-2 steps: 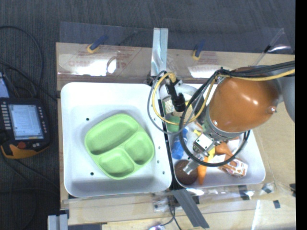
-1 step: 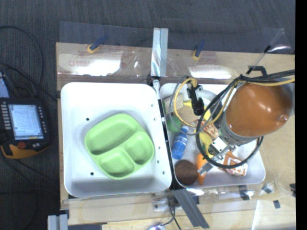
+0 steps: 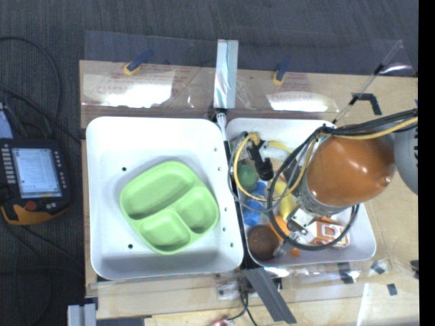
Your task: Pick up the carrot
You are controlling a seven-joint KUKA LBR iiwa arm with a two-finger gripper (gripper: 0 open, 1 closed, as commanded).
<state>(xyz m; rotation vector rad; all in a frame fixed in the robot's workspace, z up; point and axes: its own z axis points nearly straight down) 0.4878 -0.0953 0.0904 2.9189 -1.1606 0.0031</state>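
Orange band (image 3: 350,168): one, covering the jaws; how open they are cannot be told.
Carrot (image 3: 294,251): seemingly one orange sliver beside the jaws, half hidden by cables (image 3: 285,175).
White bins (image 3: 102,182): two.
Green tray (image 3: 170,206): one, well left of the jaws.

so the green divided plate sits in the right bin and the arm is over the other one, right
Not quite. The camera view shows the green divided plate in the left bin; the arm is over the right bin.
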